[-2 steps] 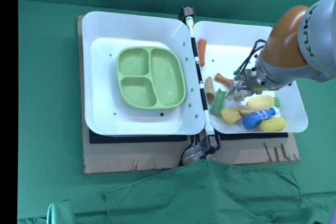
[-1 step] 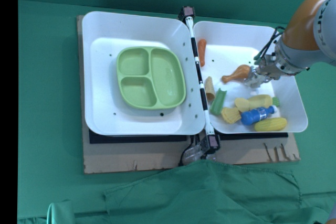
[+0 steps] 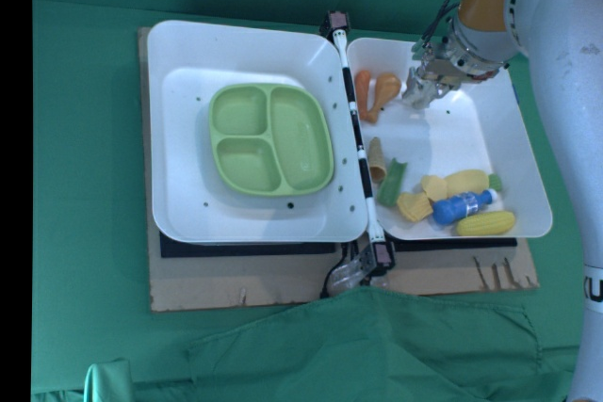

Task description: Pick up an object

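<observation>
Gripper (image 3: pixel 420 95) hanging low in right bin (image 3: pixel 528 202), far end, just beside orange drumstick toy (image 3: pixel 383 92) and carrot (image 3: pixel 363 93). Fingers too small and blurred: jaw state impossible to tell. Nothing visibly held. Piling near front: blue bottle (image 3: pixel 462 205), corn (image 3: pixel 486 223), yellow pieces partly overlapping. Green divided plate (image 3: pixel 271 138) sitting in left bin (image 3: pixel 179 61).
</observation>
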Action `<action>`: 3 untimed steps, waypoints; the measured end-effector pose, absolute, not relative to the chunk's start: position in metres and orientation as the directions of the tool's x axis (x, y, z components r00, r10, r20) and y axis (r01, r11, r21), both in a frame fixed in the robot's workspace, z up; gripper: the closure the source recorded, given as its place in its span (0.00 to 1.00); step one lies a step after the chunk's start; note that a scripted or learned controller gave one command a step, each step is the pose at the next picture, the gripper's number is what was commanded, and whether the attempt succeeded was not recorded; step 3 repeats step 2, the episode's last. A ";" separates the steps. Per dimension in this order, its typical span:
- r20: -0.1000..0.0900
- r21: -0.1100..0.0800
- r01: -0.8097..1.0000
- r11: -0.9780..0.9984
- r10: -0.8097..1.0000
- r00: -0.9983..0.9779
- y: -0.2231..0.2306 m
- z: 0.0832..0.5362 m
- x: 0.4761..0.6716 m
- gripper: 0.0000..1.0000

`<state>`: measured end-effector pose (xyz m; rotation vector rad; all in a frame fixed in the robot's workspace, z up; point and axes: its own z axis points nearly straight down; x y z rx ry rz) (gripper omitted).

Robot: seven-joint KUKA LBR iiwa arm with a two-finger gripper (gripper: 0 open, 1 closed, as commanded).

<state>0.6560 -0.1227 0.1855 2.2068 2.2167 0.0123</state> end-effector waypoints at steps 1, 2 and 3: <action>-0.001 0.014 1.000 0.001 1.000 -0.001 -0.087 0.288 0.606 0.00; -0.001 -0.005 1.000 -0.010 1.000 0.010 -0.128 0.210 0.550 0.00; -0.001 -0.005 1.000 -0.010 1.000 0.010 -0.128 0.210 0.550 0.00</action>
